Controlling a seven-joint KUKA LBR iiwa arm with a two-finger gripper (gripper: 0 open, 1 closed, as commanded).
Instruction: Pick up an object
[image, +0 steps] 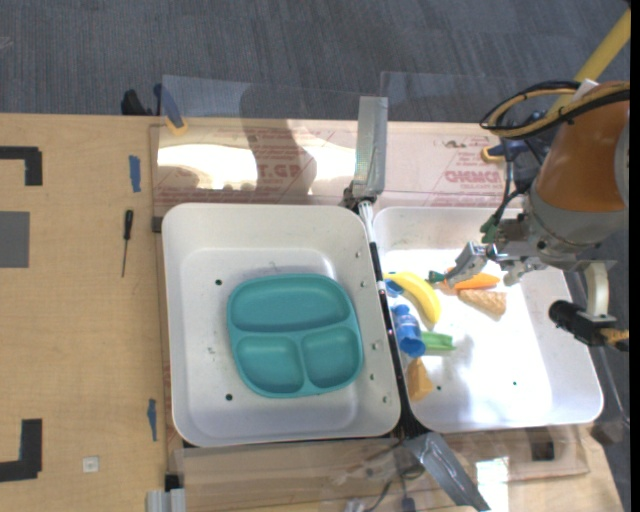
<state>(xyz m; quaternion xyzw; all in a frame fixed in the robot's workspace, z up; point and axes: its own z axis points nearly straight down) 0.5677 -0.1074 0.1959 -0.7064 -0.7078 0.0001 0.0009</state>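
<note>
My gripper (490, 268) hangs over the back middle of the right bin (560, 400), its fingers spread with nothing between them. Just below it lie an orange carrot (476, 284) and a tan wedge of bread (488, 303). A yellow banana (421, 296) lies by the bin's left wall, with a blue bottle-like toy (406, 331), a green piece (438, 343) and an orange-brown piece (418, 381) in front of it. The gripper is open and touches none of them that I can see.
The left bin (190, 300) holds a teal divided plate (295, 333). A metal divider post (370, 150) stands behind the two bins. Cables and the arm's orange band (590, 150) crowd the right bin's far right side.
</note>
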